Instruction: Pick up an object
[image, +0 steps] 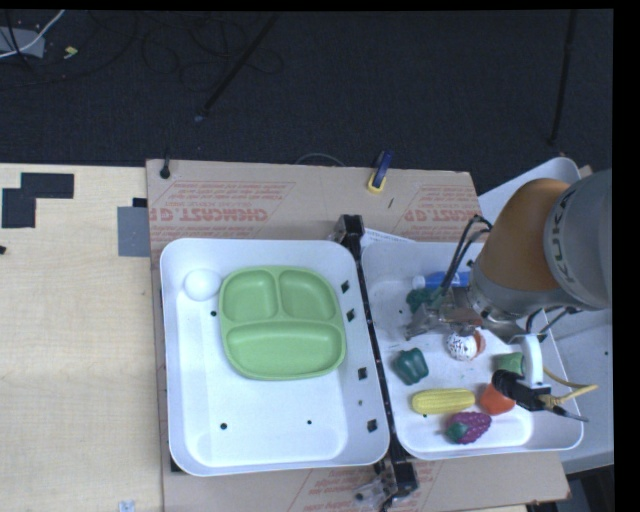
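Grey metal claw (432, 318), its grip state something you cannot tell, hangs low in the right white plastic bin (400, 270) near the small white-and-red ball (462, 345) and dark green plastic pepper (410, 365), so watch for it nudging these crowded toys aside.

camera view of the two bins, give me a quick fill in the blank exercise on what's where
1. The green divided plate lies in the ____ bin.
2. The white ball sits to the ____ of that plate.
3. The yellow corn lies in the ____ bin.
4. The hand hangs over the ____ bin.

Missing words: left; left; right; right
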